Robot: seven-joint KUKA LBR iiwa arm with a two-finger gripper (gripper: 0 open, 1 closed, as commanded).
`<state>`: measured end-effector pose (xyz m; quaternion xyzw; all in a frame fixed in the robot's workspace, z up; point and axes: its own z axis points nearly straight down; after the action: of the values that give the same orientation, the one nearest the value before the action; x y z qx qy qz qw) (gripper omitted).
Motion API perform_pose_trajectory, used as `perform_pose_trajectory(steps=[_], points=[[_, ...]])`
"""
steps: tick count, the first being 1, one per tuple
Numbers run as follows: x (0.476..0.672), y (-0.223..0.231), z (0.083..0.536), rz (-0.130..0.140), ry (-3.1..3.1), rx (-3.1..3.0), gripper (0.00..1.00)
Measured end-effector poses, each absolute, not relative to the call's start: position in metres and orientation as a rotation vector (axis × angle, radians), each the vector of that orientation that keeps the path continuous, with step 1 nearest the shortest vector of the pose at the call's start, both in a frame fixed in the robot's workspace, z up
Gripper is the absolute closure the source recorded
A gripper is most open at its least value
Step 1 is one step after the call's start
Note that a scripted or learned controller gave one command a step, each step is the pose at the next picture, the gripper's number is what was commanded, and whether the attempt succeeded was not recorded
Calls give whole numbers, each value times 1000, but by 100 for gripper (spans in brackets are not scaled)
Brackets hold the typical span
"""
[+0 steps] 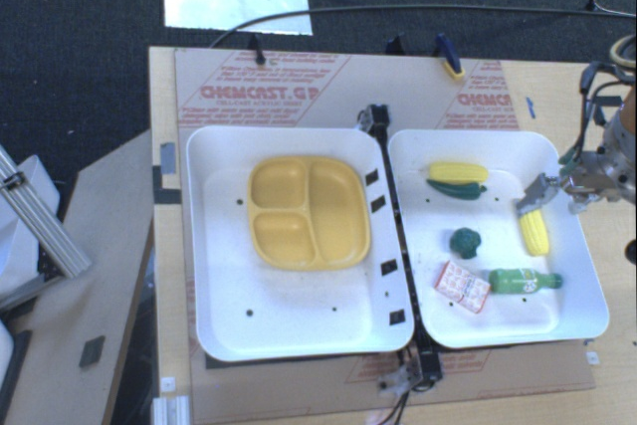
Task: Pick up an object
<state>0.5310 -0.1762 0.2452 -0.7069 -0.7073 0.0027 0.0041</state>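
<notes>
Over on the left: shallow white plastic bin [214,244], rounded corners, holding a glossy yellow divided plate [308,213] with three compartments. Next door, right bin [577,309], same smooth white plastic. Inside: corn cob with green husk [458,179] near the top, bumpy little green broccoli [464,241] mid-bin, flat red-and-white packet [462,286] below it, green bottle [524,282] lying on its side just beside the packet. Further right, plain yellow corn cob [535,232], ribbed, with the metal gripper [540,195] right at its upper end. Fingers open or closed? Can't tell from here.

Plate [309,214] in left bin [214,314]
</notes>
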Motion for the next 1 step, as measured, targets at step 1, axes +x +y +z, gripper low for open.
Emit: perform_pose_trajectory(steps=[1], points=[[533,-176,251,-1,-2227,-2218,0]])
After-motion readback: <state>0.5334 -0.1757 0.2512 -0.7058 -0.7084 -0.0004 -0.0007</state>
